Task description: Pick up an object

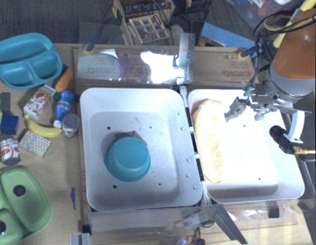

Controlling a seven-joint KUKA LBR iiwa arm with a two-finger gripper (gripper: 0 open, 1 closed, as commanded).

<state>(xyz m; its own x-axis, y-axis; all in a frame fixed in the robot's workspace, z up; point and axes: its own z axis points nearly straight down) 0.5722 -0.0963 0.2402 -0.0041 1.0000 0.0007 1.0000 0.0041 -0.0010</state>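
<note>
I see the fingers (245, 109) hanging spread open over the back part of the right bin (260, 185), with nothing between them. The loaf of bread (208, 139) lies in that same bin, down and to the left of the fingers, apart from them, pressed along the bin's left wall. Its long axis runs from the back of the bin toward the front, with the rounder, wider end at the back and the narrower end near the front. The left bin (94, 188) holds a teal bowl (128, 158) turned upside down, sitting a little left of centre. On the surface to the left of the bins I can make out a teal divided tray (26, 59), a banana (42, 128) and a green tray (18, 208).
</note>
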